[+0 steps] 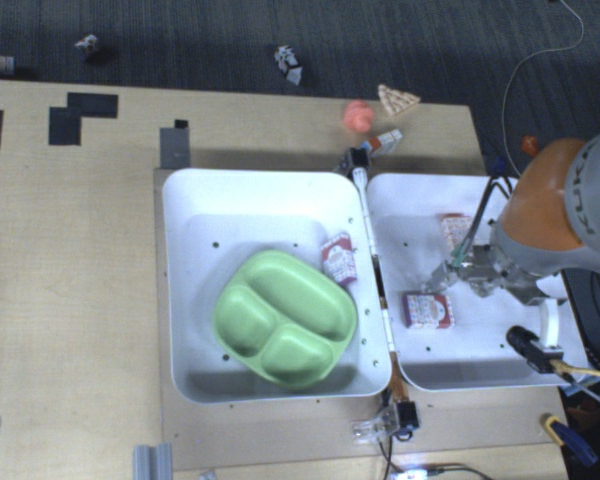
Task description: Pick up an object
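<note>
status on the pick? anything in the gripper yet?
Done: the arm is over the right bin, with the gripper low beside a red-and-white packet. In hand: nothing visibly held; the packet lies flat on the bin floor. Left: grasp and lift. A second packet lies further back; the green tray sits in the left bin.

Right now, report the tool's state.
Tool: low in the right bin, just above the red-and-white packet; open or closed cannot be told, and nothing visibly held.
</note>
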Robot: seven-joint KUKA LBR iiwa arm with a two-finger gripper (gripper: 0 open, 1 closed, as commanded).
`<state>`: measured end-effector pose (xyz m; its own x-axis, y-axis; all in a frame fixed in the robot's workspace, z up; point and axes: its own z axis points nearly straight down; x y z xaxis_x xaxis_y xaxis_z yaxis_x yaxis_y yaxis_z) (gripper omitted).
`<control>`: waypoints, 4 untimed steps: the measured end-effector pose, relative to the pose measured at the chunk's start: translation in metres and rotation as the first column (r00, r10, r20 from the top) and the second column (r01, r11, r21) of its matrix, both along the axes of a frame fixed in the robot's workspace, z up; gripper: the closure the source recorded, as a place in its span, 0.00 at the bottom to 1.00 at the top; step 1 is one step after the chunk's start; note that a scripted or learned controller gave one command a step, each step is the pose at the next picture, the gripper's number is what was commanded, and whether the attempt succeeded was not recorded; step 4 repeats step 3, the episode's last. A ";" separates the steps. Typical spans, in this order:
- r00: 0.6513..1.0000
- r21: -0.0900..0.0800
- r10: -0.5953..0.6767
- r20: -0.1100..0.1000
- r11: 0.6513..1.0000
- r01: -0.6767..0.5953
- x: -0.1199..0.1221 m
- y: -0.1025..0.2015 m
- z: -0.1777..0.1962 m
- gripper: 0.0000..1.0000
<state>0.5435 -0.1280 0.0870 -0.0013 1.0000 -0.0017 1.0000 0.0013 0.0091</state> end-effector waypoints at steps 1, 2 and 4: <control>1.000 0.001 0.004 -0.004 1.000 -0.004 0.062 -0.030 -0.001 0.00; 1.000 0.000 0.009 0.002 1.000 -0.009 0.064 -0.029 0.010 1.00; 1.000 0.004 0.004 -0.004 1.000 -0.004 0.058 0.074 0.099 1.00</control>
